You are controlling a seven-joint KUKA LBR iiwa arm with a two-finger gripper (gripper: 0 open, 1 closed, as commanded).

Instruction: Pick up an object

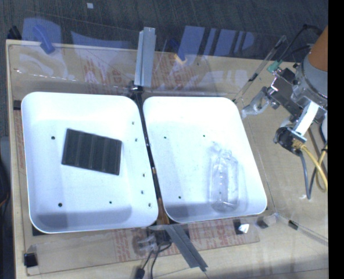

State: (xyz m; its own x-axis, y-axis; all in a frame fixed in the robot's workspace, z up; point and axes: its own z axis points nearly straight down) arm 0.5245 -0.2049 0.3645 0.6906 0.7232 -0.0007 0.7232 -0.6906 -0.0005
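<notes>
A dark grey ribbed rectangular pad (92, 151) lies flat in the left bin (38, 109), slightly left of its middle. A clear plastic bottle (224, 177) lies on its side in the right bin (178, 106), toward the near right corner. My gripper (254, 105) hangs outside the right bin, just past its far right corner, above the bench. It is well apart from both objects, and nothing shows in its grasp. The grey arm with its orange band (318, 51) comes in at the right edge.
A metal post (144, 57) rises behind the seam between the bins. Cables and a yellow hose (311, 156) hang from the wrist to the right of the right bin. A clear panel stands along the back of the bench.
</notes>
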